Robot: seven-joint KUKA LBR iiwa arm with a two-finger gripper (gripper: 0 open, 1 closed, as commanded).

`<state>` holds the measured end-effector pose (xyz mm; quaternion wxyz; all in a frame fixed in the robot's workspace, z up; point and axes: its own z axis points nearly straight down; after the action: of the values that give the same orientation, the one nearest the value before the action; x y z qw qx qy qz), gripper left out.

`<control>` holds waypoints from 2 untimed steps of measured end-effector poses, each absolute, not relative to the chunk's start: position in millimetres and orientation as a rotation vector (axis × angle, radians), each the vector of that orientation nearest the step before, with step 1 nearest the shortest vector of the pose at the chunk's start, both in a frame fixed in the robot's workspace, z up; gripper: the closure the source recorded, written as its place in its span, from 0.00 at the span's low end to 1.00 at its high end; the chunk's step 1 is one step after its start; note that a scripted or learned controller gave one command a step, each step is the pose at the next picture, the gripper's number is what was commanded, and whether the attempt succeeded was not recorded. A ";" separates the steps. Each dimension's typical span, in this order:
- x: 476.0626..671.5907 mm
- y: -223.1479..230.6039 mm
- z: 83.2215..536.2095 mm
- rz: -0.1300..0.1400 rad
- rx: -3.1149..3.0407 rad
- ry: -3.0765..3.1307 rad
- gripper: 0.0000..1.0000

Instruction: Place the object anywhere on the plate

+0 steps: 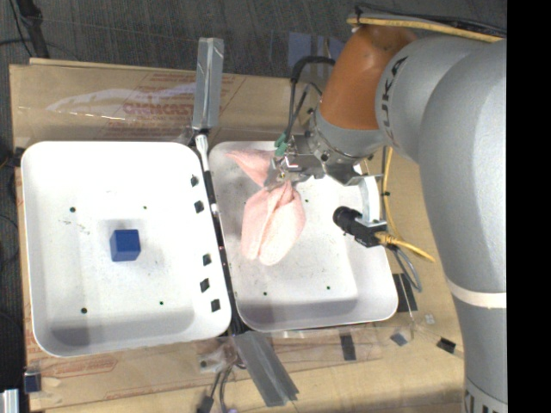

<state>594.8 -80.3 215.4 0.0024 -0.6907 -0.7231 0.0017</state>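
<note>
Bench top with cardboard under two white bins. Left bin (52,256) holds a blue cube (126,244), well apart from the jaws. Right bin (370,291) has a pink cloth (274,218) hanging just below the gripper (287,167), top edge bunched at the jaws, so they look clenched on the cloth. No plate visible. To do it well: lift until the cloth's low end clears the floor, carry steadily, release once over the target.

Pink cloth (272,218) hanging, right bin (362,295)
</note>
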 end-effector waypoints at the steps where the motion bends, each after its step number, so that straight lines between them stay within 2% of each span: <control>1: 595.1 -79.2 230.8 0.003 -2.158 -2.280 1.00; 2: 593.4 -32.5 236.3 0.005 -1.654 -2.666 1.00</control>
<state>593.4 -32.5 236.3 0.0021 -0.5272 -0.8497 0.0015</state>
